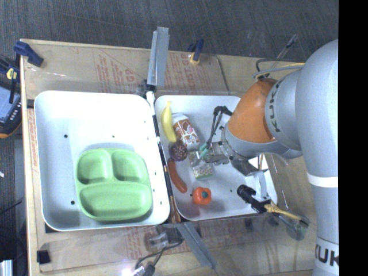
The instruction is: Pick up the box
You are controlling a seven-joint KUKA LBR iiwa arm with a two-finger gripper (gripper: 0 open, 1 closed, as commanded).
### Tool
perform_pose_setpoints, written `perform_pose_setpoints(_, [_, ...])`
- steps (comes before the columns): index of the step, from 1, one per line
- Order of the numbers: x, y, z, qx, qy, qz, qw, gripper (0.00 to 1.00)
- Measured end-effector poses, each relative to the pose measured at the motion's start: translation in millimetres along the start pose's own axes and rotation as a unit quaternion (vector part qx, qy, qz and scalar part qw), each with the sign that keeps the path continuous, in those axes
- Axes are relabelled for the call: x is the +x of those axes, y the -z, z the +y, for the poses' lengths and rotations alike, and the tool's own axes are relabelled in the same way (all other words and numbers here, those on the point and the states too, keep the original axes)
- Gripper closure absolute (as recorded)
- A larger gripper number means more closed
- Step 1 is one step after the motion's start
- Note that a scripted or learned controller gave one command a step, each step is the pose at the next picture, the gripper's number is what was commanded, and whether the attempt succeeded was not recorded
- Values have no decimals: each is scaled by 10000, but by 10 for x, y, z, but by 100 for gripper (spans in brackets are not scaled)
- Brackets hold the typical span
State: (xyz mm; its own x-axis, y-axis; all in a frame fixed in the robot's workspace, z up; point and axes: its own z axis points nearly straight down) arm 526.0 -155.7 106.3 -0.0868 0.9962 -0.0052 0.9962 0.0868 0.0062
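Observation:
The box is a small white and red carton lying in the right bin, near its far left corner and beside a banana. My gripper hangs low over the middle of that bin, just right of and nearer than the box, apart from it. Directly under the gripper lies a small pale speckled object. The orange wrist band and grey arm hide the bin's right side.
Around the box lie a dark round item, a red sausage and an orange-red fruit. The left bin holds a green divided tray. A metal bar stands behind the bins.

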Motion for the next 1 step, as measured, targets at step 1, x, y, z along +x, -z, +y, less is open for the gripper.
perform_pose_setpoints(1, [557, 1295, -288, 34, 258, 30, 9997, 100])
